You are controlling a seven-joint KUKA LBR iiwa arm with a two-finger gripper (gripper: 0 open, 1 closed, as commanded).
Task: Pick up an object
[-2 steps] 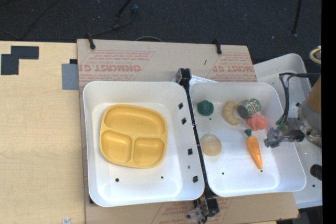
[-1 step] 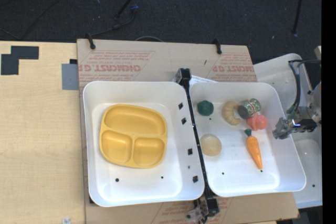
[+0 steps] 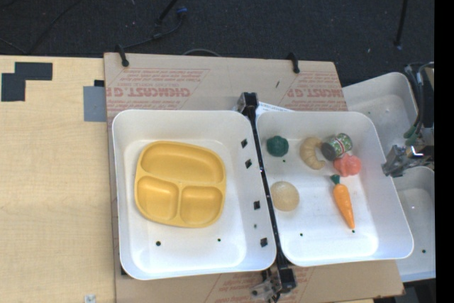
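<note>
One gripper (image 3: 403, 161) hung at the far right of the camera view, outside the right bin (image 3: 383, 241) and just beyond its right wall; whether it was open or closed could not be told from the grey metal visible there, and nothing was seen in its grasp. Nearest to it, inside the right bin, lay a pink ball (image 3: 347, 166), touching a small can (image 3: 338, 146) on its side and just above an orange carrot (image 3: 343, 203) that pointed toward the bin's lower edge. A tan ring-shaped piece (image 3: 311, 152) sat against the can's other end, with a green ball (image 3: 277, 146) and a pale round object (image 3: 285, 196) farther left, apart from the rest. The left bin (image 3: 128, 223) held a yellow divided tray (image 3: 181, 183).

No object had yet been picked. Judged risk: the pink ball, can and ring were crowded together, so a descent there might catch two items or knock one aside; the round pieces could roll from a closing grip. The carrot and the pale round object stood clearer.
</note>
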